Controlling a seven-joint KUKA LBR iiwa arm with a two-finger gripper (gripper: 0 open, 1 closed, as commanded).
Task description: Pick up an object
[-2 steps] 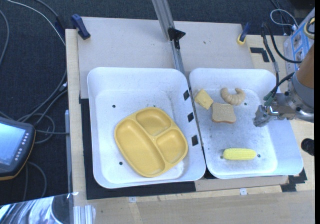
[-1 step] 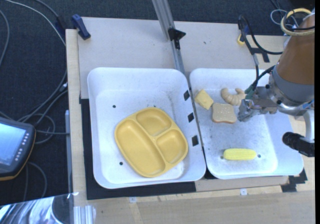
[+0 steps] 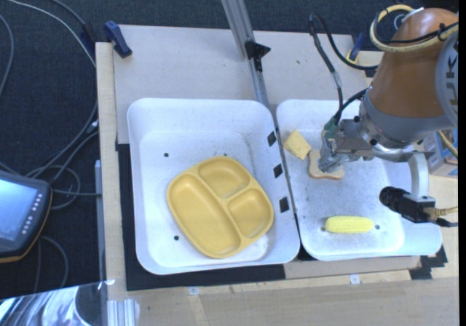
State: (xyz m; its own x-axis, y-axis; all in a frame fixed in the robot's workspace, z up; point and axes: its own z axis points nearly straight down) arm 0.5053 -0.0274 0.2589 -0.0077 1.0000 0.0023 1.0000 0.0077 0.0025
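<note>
Camera view looks down at a slant on a pale wooden worktop (image 3: 182, 48) carrying two shallow white bins side by side. In the left bin (image 3: 145, 121) lies a yellow divided plate (image 3: 220, 205) with three compartments, set toward the bin's near half and turned at an angle. The right bin (image 3: 378, 241) holds three small things: a yellow wedge like a piece of cheese (image 3: 297, 145) near the bin's left wall, a slice of toast-like bread (image 3: 322, 169) with a brown crust just to the right of and slightly nearer than the wedge, and a yellow corn cob (image 3: 349, 225) lying on its side toward the bin's near edge, well apart from the other two. The grey arm with its orange band (image 3: 411, 62) reaches in from the right and bends down over the right bin, and the gripper (image 3: 333, 161) is lowered right onto the bread slice, its dark tip overlapping the slice's upper right part. From this angle it cannot be told whether the gripper is apart, together, or clamped on the bread, since the wrist body hides that part. The slice appears to lie flat on the bin floor beneath the tip. The cheese-like wedge sits just beside the gripper on its left, not touching it, and the corn cob lies nearer the camera, clear of the arm. A metal pole (image 3: 237, 4) slants across the far side of the worktop, and a blue clamp (image 3: 116, 37) grips its far left corner.
</note>
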